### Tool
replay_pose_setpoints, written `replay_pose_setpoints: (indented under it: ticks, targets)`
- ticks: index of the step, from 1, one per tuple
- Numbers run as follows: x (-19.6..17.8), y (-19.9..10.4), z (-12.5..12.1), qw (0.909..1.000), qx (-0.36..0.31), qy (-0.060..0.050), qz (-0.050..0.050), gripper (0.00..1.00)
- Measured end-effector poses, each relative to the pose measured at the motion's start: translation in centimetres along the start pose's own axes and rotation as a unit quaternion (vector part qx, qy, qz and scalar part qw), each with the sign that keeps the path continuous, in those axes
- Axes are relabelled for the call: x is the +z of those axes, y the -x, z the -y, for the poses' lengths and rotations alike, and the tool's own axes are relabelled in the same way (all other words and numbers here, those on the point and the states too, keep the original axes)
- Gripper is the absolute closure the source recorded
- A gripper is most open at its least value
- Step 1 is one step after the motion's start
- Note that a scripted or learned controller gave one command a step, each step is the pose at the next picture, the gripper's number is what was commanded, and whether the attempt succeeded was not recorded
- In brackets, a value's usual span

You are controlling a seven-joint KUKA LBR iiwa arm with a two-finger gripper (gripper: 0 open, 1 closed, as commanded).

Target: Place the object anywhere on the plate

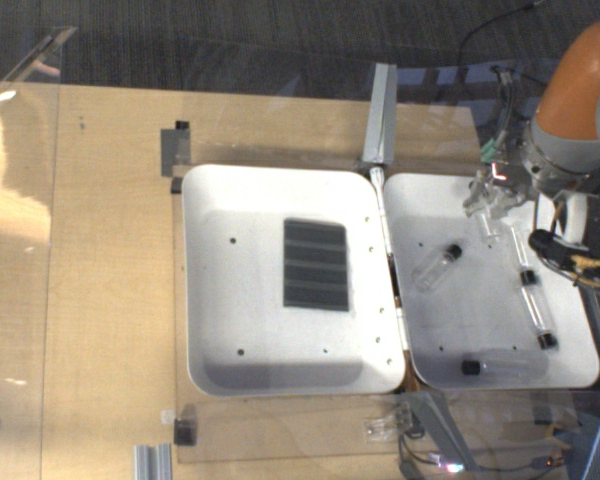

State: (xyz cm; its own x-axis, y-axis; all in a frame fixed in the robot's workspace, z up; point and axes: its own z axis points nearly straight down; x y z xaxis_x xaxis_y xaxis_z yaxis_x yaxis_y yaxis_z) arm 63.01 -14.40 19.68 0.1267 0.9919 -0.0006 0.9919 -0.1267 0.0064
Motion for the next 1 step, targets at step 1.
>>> replay_pose_setpoints:
  ticks: [1]
  targets:
    - [-0.89, -6.37, -1.66, 0.9959, 0.091, -0.001, -0.001, 1.0]
